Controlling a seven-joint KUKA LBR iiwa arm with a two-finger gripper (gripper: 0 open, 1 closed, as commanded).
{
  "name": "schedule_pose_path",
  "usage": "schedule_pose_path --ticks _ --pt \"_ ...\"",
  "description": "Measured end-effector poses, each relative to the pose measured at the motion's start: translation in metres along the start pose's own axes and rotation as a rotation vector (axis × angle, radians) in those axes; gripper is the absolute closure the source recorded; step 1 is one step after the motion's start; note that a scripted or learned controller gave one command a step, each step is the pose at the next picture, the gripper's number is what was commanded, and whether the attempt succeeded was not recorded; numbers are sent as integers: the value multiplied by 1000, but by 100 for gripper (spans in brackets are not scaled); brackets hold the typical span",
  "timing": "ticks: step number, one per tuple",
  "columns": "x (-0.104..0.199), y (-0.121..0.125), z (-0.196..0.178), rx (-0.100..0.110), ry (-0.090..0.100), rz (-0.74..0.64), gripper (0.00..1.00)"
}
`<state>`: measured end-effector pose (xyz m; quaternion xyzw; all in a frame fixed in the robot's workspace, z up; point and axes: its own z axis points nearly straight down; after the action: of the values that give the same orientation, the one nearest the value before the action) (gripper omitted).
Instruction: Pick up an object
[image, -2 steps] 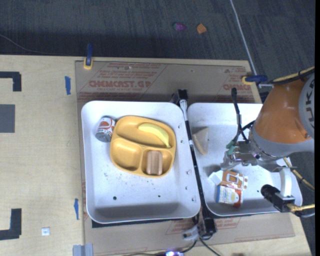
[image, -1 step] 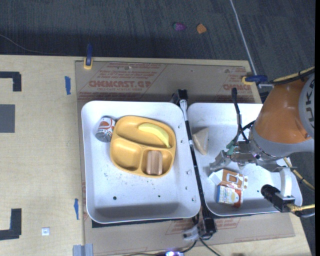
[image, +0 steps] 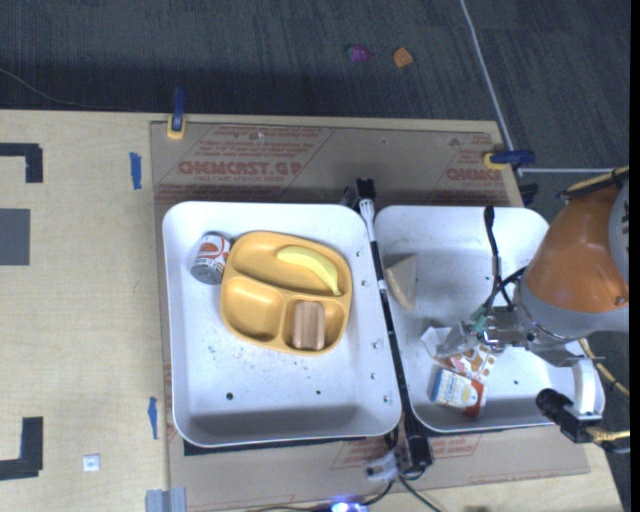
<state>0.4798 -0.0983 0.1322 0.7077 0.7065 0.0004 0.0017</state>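
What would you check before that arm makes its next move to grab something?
1. Object near the gripper: ok, a small carton lies just below it in the right bin.
2. Carton between the jaws: not ok, it lies apart on the bin floor.
3. Jaws open: cannot tell.
4. Crowding: not ok, a crumpled wrapper touches the carton.
5. Other targets: ok, a tan wedge lies apart.

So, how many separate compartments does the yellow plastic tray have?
3. In the yellow plastic tray inside the left white bin: the top one holds a yellow banana, the lower right one a brown block, the lower left one nothing.
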Motion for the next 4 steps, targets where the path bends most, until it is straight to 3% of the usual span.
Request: schedule_pose_path --ticks 1,2,3,4 --pt "-1 2 -11 -7 -4 2 100" --pt "-1 2 -11 -7 -4 1 0" --pt "3 5 22 -11 4 -2 0" --pt "3 5 24 -13 5 -3 0"
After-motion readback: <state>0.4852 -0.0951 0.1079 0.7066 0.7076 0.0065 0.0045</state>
